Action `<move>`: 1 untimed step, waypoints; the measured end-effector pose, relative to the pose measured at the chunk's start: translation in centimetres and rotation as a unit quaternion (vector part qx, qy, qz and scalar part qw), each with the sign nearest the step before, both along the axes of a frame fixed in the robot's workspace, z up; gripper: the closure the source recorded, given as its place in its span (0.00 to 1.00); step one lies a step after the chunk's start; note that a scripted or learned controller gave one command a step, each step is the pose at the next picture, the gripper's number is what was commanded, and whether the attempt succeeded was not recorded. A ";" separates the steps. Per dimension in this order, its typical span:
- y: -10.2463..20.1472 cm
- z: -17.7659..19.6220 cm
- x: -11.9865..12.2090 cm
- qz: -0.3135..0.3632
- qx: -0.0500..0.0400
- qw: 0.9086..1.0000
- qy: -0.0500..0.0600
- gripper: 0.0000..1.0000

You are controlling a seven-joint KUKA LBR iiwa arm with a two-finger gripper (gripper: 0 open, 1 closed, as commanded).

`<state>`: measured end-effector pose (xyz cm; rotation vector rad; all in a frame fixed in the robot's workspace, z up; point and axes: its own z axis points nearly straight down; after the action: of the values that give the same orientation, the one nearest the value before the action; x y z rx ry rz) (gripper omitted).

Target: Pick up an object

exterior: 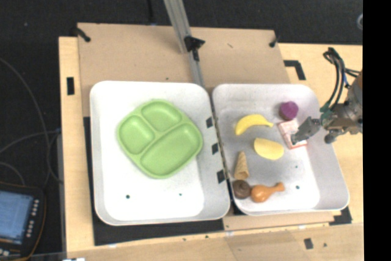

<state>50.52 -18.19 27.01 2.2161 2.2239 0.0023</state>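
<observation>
Objects for picking lie in the right-hand shallow white bin [327, 183]: a curved yellow plastic banana [252, 124] with its long axis running left to right, a smooth yellow lemon-shaped piece [268, 148] just below it, a round purple ball [289, 110] toward the upper right, a tan waffle-textured cone [242, 165] pointing up the frame, a dark brown round lump [241, 189] at the cone's wide end, and an orange-brown drumstick shape [266, 192] lying left to right, its thin end to the right. A small pale pink-edged block [291, 132] sits right of the banana. The hand [303, 132] reaches in from the right edge of the frame, its tip at that block; whether it is spread or pinching I cannot tell. The left bin [107, 192] carries a matte green three-compartment plastic tray [160, 138]. Both bins rest on a tan wooden worktop [232, 46].
</observation>
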 end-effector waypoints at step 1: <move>0.0 0.0 0.0 -0.001 0.000 1.000 0.000 0.00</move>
<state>50.53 -18.20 27.02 2.2173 2.2222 0.0028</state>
